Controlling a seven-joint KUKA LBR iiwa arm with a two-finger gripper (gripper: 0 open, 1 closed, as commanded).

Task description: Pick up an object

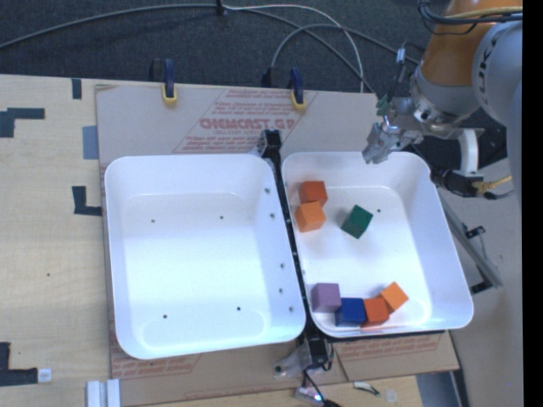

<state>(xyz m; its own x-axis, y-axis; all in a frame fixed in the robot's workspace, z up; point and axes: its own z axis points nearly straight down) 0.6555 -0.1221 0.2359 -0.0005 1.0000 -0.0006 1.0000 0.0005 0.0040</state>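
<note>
Gripper hovered over far rim of right bin; finger state unclear. Green cube untouched, nothing picked yet.

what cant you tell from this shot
- Claw, camera view: small and blurred over the right bin's far rim, so its state is unreadable.
- Red block: partly covered by the blue block and an orange block.
- Arm: cut off by the right edge.
</note>
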